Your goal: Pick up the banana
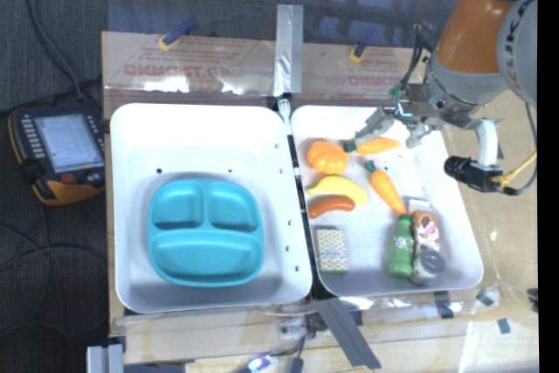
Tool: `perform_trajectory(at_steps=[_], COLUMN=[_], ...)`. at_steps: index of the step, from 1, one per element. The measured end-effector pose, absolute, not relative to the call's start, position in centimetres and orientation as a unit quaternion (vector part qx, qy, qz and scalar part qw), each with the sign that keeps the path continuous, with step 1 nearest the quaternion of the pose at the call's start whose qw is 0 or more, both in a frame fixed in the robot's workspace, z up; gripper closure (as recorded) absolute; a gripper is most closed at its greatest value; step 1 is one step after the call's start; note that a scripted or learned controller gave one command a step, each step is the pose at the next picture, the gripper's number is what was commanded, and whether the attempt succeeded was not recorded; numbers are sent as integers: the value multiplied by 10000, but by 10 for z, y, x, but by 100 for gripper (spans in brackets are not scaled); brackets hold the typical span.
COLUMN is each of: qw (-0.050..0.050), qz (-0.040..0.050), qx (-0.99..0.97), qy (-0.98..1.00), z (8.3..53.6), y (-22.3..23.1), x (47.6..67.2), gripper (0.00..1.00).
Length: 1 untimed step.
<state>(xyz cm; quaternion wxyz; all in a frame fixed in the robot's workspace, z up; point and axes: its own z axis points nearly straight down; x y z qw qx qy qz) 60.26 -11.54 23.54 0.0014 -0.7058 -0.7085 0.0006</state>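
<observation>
So the banana (338,186) sits in the right bin (463,275), over toward its left wall, about midway between the near and far ends. It's lying flat, curved, with a reddish-orange sausage-looking thing (331,205) tucked right against its near side and a little orange pumpkin (327,156) just beyond it on the far side. It's pretty boxed in.

The tool (393,128) hangs over the far end of that same bin, and there's a small carrot (378,146) right under it. Can't tell if the tool is actually gripping that carrot or just hovering over it; the fingers blur into the clutter there.

My guess is the banana is toy plastic: light, stiff, smooth and a bit slippery, nothing fragile. I'd pinch it across the fat middle of the curve, jaws spanning the short width, since the ends taper and would probably squirt out. The tricky part is the sausage touching it on the near side: a finger coming down there likely bumps it.

A second carrot (386,191) lies just right of the banana, and the left bin (131,188) holds a blue tray (206,231)
</observation>
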Motion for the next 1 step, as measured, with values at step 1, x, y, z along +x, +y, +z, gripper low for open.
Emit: perform_trajectory(at_steps=[1], qw=[19], qz=[8], qx=[-6508], qy=[-7593], z=[183], y=[-55], x=[533], gripper=[0])
